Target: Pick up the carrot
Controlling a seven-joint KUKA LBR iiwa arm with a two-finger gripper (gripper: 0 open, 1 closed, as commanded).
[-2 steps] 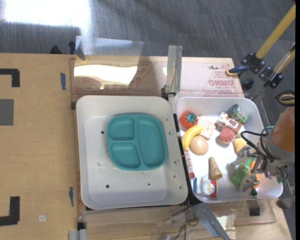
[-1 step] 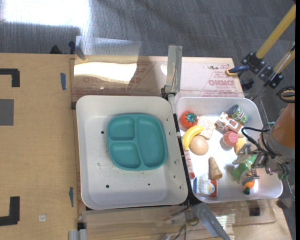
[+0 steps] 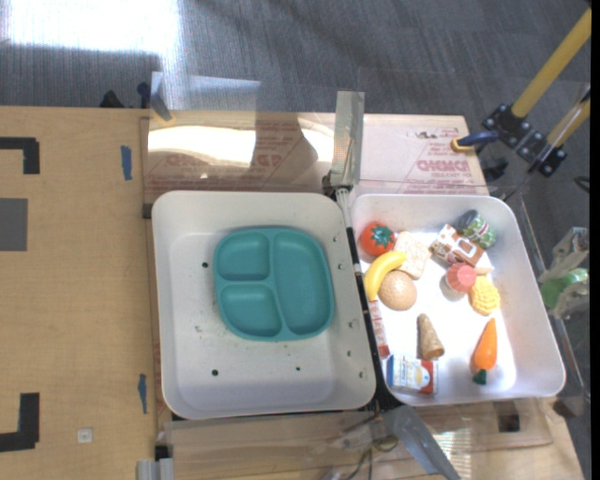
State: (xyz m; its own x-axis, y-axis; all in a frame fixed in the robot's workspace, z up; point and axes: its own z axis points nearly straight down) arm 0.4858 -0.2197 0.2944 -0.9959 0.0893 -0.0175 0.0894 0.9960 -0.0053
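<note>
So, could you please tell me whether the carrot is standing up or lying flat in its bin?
Lying flat: the carrot rests on the right bin floor, green end toward the near wall.

The scene is evenly and brightly lit from above, with soft, short shadows. A washed-out patch of light lies on the grey carpeted floor [image 3: 84,28] at the top left, nearly blown to white. Glare streaks across the clear plastic sheet [image 3: 234,150] standing behind the two bins, hiding part of the red print on the cardboard behind it. The shallow white left bin [image 3: 178,281] and shallow white right bin [image 3: 534,328] are bright but keep their detail. The teal divided plastic tray [image 3: 275,282] shows faint sheen. Focus is moderate overall; small toy items look soft and slightly pixelated. Straight edges bow mildly near the frame borders.
</note>
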